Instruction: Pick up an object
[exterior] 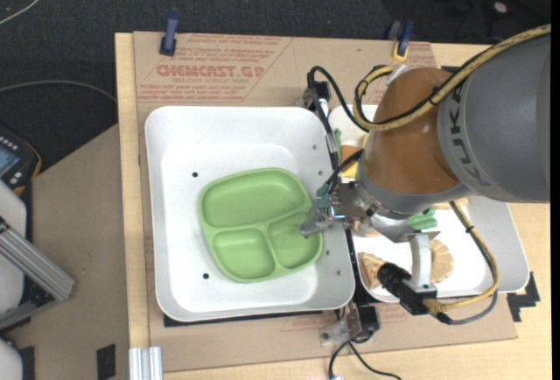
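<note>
At the left of the frame sits the left bin (175,194), and inside it, toward its lower right, lies one green divided plate (254,221) with three compartments, flat on the bin floor. It looks like light, stiff moulded plastic, probably a bit slick, so the raised rim is the sensible place to pinch; the flat wells offer nothing to grab. Moving right, the gripper (317,221) is down at the plate's right edge, just at the rim near the bin wall — whether it's spread or pinched on that rim, I honestly cannot tell from here. Further right, the grey arm (490,124) with its orange band covers much of the right bin (503,273), where a tan, shell-like object (442,257) peeks out. Two bins, one plate, one tabletop (219,72).
</note>
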Tool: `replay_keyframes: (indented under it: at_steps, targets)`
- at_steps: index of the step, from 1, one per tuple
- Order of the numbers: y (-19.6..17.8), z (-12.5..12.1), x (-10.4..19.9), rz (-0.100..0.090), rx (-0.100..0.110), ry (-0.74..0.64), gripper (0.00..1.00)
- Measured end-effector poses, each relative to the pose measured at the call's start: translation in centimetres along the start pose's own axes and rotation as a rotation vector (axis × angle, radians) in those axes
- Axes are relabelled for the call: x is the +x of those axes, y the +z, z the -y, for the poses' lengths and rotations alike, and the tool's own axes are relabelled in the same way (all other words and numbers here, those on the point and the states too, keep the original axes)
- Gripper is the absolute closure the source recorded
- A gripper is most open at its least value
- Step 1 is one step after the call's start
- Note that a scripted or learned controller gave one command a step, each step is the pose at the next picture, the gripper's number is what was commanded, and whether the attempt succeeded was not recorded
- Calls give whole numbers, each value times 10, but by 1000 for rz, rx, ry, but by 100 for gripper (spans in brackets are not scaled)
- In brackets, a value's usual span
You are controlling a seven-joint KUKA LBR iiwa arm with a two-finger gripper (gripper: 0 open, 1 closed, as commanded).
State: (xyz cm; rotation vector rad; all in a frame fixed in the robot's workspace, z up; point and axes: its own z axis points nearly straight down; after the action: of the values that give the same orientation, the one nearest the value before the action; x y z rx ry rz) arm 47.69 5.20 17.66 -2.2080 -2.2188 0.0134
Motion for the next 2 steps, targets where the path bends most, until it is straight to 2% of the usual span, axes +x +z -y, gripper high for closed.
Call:
replay_keyframes:
  at_steps: [1,2]
  targets:
    - [-18,-2,-4,2,-16,7,100]
    - [-206,-1,7,-2,-35,1,100]
